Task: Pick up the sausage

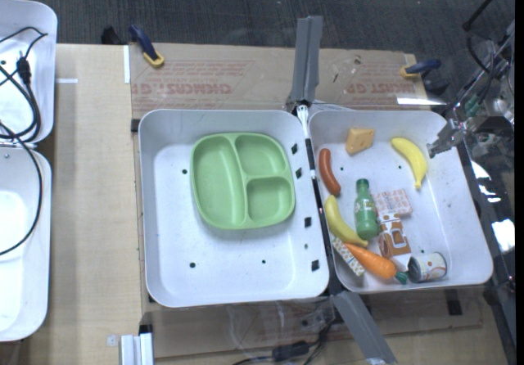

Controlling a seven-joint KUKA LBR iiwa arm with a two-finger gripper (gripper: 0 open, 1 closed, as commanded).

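the sausage lies in the right bin by its left wall, long axis running 11 to 5. the gripper sits at the bin's right rim, so the sausage lies toward 9 o'clock; its spread i cannot tell.

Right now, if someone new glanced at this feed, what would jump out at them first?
The pale green three-compartment plastic plate lying alone in the left white bin. Next, the clutter in the right white bin: the reddish-brown sausage by its left wall, two yellow bananas, a green bottle and an orange carrot. The claw sits at that bin's upper right rim.
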